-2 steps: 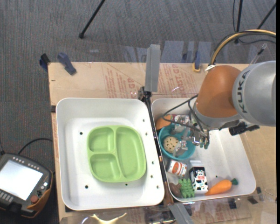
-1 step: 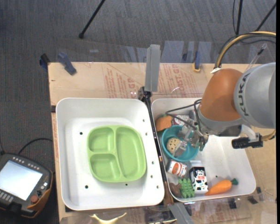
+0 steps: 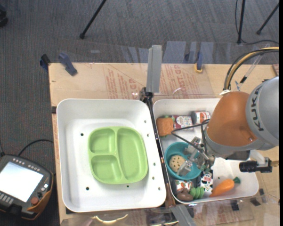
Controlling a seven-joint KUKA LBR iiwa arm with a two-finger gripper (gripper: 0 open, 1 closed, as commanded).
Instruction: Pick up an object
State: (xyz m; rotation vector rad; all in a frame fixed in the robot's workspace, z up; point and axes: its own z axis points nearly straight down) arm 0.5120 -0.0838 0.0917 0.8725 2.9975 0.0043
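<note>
At lower right of the frame, the jaws (image 3: 192, 160) hover over a teal bowl (image 3: 176, 155) holding a speckled cookie (image 3: 176, 162) in the right bin (image 3: 235, 192); whether they are clenched, I cannot tell.

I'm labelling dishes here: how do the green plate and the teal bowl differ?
The green divided plate lies in the left bin; the teal bowl sits in the right bin. The plate has three compartments and is larger; the bowl is round, holding a cookie. Both sit upright.
</note>
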